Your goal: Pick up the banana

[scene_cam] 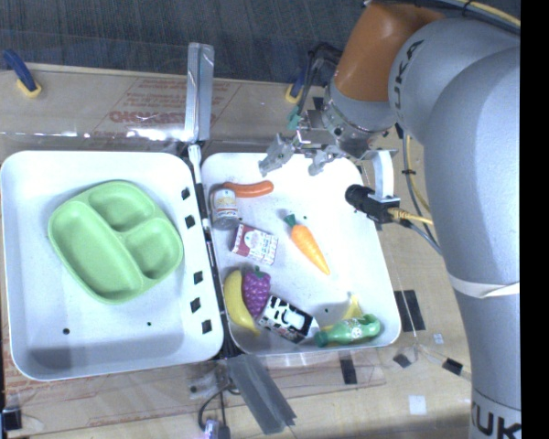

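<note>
The gripper (300, 156) hangs with fingers spread and nothing between them, over the upper edge of the right bin (371, 245). The banana (235, 305) lies at lower centre against the bin's left wall, beside the grapes (256, 290); approach straight down, fingers straddling its width

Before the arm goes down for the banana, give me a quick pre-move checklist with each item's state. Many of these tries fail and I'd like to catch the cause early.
1. Banana located: ok, lower left corner of the right bin.
2. Banana free to grasp: not ok, the purple grapes and the black-and-white carton lie against it, and the bin's wall is right beside it.
3. End effector above the banana: not ok, it hangs over the bin's far edge, near the sausage.
4. End effector free of any load: ok, nothing between its open fingers.
5. Path across the bin: cannot tell, heights above the carrot are unclear.
</note>
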Tool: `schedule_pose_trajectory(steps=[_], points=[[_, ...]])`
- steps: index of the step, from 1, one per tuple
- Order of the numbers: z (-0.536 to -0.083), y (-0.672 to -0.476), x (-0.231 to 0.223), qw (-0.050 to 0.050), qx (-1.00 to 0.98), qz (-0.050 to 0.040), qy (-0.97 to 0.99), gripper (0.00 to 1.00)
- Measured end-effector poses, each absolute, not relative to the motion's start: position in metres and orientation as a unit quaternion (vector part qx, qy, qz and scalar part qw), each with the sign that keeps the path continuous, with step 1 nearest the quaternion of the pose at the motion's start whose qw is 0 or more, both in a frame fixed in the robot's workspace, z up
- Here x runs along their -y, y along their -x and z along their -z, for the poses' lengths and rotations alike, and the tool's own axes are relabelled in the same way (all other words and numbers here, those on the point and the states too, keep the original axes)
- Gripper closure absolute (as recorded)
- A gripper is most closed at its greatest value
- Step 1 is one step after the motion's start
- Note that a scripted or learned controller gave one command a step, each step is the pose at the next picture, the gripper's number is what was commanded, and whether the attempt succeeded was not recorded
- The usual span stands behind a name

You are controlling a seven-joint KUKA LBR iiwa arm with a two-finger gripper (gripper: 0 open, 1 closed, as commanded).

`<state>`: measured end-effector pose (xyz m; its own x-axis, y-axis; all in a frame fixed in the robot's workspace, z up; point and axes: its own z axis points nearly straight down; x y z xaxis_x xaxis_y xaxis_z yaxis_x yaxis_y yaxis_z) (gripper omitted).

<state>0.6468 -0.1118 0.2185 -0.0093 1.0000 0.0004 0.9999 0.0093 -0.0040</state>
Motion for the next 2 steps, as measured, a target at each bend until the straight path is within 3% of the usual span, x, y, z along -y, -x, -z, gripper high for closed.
schedule_pose_trajectory(steps=[1, 2], points=[[-0.215, -0.601, 0.013, 0.001, 0.716, -0.0018, 0.698, 0.00], [-0.191, -0.536, 0.004, 0.002, 0.758, -0.0016, 0.652, 0.00]])
